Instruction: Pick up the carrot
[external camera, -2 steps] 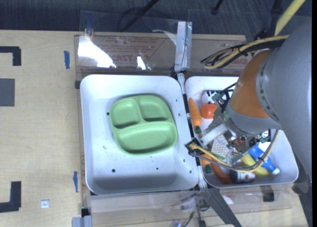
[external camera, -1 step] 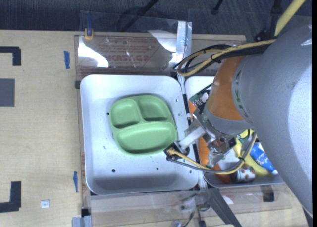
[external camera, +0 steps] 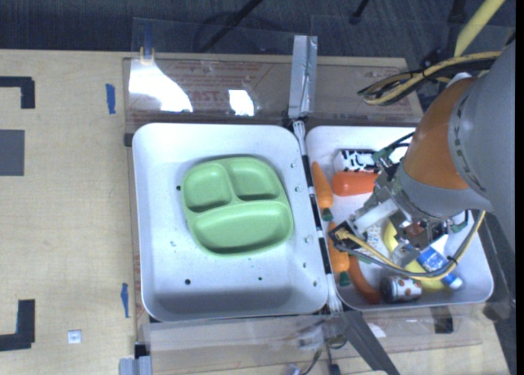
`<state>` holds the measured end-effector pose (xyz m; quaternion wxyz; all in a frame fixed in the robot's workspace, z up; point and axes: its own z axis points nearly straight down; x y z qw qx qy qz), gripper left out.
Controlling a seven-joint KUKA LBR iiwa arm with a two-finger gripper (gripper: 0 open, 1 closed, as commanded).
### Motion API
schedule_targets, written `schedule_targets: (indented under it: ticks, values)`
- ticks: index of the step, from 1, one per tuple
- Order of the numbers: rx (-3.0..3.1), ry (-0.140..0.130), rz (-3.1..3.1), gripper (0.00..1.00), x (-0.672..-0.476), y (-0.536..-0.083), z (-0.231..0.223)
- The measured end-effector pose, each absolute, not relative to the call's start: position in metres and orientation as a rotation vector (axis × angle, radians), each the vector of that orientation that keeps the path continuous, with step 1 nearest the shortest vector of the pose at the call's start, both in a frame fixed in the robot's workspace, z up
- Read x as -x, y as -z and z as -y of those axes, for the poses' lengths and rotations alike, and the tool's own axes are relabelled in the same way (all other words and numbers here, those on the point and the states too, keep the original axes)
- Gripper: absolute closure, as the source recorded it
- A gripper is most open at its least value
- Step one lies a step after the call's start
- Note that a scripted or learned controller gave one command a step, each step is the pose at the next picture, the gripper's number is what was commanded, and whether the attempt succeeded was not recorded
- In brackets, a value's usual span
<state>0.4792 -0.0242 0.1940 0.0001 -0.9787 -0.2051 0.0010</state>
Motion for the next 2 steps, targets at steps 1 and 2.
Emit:
schedule_targets:
  ticks: [1, 2]
  values:
    - [3.125, -0.006, 0.319, 0.00, -0.4785, -0.1834, 0.0114]
    - [3.123, -0.011, 0.326, 1.00, -0.4788, -0.1924, 0.0104]
